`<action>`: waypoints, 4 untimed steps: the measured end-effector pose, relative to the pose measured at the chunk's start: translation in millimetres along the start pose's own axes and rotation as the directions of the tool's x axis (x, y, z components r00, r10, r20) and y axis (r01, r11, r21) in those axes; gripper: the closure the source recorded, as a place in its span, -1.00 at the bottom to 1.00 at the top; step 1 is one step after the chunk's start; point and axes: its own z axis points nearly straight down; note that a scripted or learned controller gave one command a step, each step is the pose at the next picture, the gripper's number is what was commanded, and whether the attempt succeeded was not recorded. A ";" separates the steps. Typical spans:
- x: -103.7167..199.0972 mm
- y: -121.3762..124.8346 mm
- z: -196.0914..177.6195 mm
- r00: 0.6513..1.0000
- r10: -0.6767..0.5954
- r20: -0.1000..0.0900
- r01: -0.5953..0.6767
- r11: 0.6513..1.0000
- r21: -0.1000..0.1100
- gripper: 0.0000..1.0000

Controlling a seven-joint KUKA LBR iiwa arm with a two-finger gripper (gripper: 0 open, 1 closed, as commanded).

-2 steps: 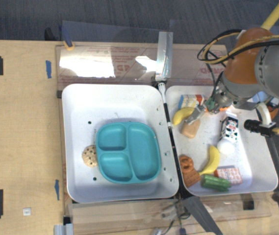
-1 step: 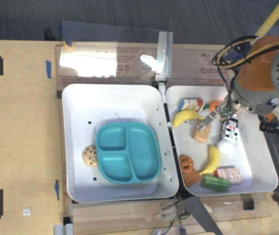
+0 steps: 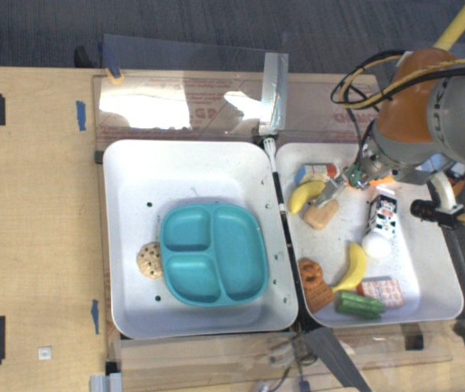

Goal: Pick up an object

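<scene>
Bananas: one (image 3: pixel 307 194) lies upper left in the right bin (image 3: pixel 436 300), touching a tan block (image 3: pixel 322 215); another (image 3: pixel 352 266) lies lower centre. The gripper (image 3: pixel 355 176) hangs just right of the upper banana; whether its jaws are parted, I cannot tell.
</scene>
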 end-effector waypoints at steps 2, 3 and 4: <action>-78.5 -64.8 -10.6 0.991 0.131 -0.013 -0.131 0.991 0.001 -1.00; -87.5 -34.0 17.6 0.998 0.064 -0.016 -0.065 0.998 -0.006 -1.00; -22.5 -33.5 6.2 0.941 0.338 -0.011 -0.338 0.941 0.003 -1.00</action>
